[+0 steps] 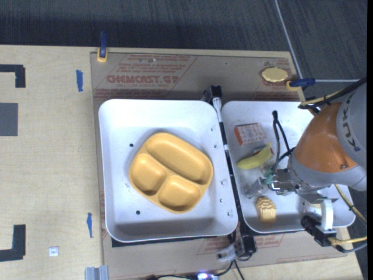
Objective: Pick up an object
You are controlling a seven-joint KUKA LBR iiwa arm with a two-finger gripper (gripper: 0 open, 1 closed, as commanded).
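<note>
Objects for picking lie in your right bin (344,217): a red-and-white packet (249,133) near its far side, a yellow piece (255,158) just below that, and a small tan ridged item (266,208) near the front wall. Your arm (326,150) comes in from the right, its orange band over the bin's right half. The hand (262,184) sits low in the bin between the yellow piece and the tan item, close to both; whether its fingers are spread or pressed together, you cannot tell, and nothing shows between them. Black cables (280,137) loop up from the wrist.

Your left bin (111,156) holds a yellow three-compartment tray (170,171), tilted a little across the middle. Both bins rest side by side on a cardboard sheet (151,74) printed in red, and that lies on a pale wooden tabletop (46,156). Blue tape marks (79,80) and black patches (8,118) dot the wood at your left. A tan disc (274,74) rests on the cardboard beyond the right bin. Past the tabletop's far edge is dark grey carpet (175,10).
</note>
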